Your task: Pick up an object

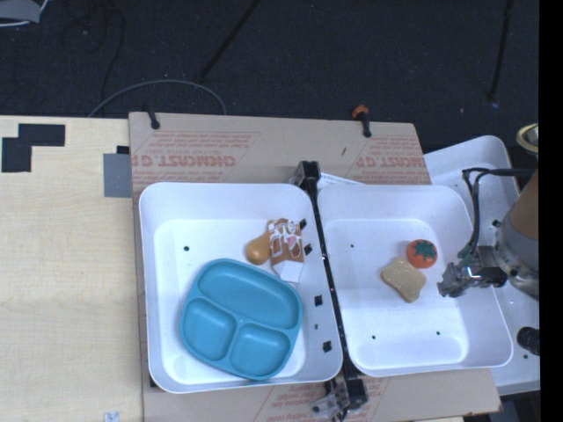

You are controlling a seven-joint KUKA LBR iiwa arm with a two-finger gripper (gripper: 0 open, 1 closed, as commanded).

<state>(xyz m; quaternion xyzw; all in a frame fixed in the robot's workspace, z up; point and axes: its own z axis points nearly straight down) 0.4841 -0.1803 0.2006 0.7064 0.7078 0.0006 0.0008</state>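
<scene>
The blue divided plate [240,318] lay nearest, in the left bin [163,315]. In the right bin [440,350] sat a tan sponge-like piece [404,280] and, just behind it, a small orange ball [421,252]. The pincer [461,278] hung close beside them; whether it was clenched, I could not tell. It should drop straight over one.

Grey metal claw [461,279] w/ black cable, orange band

Both white bins [158,236] are viewed from a single fixed camera above the bench, angled downward, with dark floor [264,42] across the frame's top.
</scene>
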